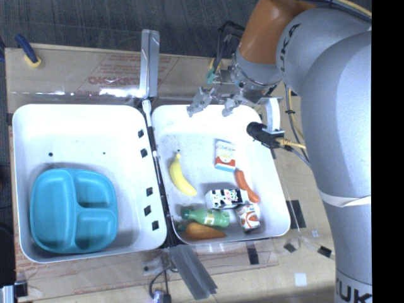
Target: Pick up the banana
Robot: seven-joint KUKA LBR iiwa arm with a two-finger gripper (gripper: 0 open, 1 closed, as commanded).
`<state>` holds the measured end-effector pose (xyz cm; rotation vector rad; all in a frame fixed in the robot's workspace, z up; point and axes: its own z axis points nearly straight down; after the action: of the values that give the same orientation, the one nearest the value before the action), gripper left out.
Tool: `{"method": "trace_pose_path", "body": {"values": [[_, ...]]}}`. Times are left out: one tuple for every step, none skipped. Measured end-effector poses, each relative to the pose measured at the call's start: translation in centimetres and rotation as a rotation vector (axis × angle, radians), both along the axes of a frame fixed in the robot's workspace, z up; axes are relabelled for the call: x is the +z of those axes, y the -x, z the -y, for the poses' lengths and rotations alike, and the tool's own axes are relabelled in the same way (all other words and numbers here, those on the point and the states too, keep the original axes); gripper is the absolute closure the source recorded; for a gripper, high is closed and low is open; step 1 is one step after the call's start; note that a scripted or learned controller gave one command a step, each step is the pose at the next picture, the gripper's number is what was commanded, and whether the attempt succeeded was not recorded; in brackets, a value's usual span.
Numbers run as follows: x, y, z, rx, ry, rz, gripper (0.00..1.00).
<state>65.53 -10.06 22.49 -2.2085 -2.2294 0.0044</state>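
A: Left to right, what's on the counter?

B: Left bin has a blue divided tray sitting in its lower half. Right bin has the rest.

A: Banana?

B: Banana lies flat on the right bin's floor, left side, close to the wall between the bins. Roughly lengthwise top to bottom, slight curve, nothing touching it.

A: Other stuff near it?

B: Below it, a green bottle and a carrot along the near wall. To the right, a black-and-white carton, a small white-and-orange box, a sausage, and a red-and-white can.

A: Gripper?

B: Gripper hangs over the far edge of the right bin, arm coming in from the right. Fingers are spread apart, nothing between them.

A: Relative to the banana?

B: Banana is well apart from the fingers, nearer the camera and a bit left of them. No contact.
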Motion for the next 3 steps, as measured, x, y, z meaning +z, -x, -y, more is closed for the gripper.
{"method": "trace_pose_path", "body": {"values": [[-3.4, 8.9, -7.1, -0.178, 0.001, -0.002, 0.00], [-3.4, 14.4, -8.3, -0.169, 0.001, 0.000, 0.00], [-12.8, 11.7, -0.6, -0.213, 0.001, -0.002, 0.00]]}}
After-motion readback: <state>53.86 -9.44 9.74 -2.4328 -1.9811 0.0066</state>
